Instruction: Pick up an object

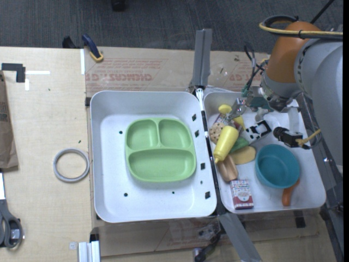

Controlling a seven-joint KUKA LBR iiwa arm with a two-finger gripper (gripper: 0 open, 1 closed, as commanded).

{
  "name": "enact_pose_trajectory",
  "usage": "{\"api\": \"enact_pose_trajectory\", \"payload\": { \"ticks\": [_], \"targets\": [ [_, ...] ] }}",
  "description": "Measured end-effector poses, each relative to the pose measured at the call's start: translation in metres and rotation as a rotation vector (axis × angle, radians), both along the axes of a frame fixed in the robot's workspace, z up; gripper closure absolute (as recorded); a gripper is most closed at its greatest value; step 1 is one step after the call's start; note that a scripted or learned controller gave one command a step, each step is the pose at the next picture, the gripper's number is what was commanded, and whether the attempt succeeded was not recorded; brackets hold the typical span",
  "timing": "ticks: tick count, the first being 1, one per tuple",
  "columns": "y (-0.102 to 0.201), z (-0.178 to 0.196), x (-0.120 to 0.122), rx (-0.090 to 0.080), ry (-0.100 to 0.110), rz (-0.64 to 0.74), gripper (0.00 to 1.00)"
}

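Mustard bottle [224, 141] lies tilted at the right bin's [313, 201] left side, among a blue bowl [277, 167] and a small red carton [241, 194]. I judge I'm at the approach step: the gripper [244, 106] hovers just above it, its opening unclear from my feed. Next I'd need a straight descent onto the bottle.

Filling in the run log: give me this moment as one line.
arm: over right bin | gripper: by yellow bottle, nothing seen held | left bin: green divided plate | task: pending
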State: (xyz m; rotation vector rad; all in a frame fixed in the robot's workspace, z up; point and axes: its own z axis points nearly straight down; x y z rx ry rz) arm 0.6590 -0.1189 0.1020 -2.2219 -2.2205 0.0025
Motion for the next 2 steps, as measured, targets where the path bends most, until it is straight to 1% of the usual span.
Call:
{"api": "enact_pose_trajectory", "payload": {
  "ticks": [1, 2],
  "targets": [
    [0.023, -0.004, -0.001, -0.005, -0.014, 0.664, 0.0],
    [0.022, 0.006, 0.001, -0.007, -0.018, 0.659, 1.0]
  ]
}}
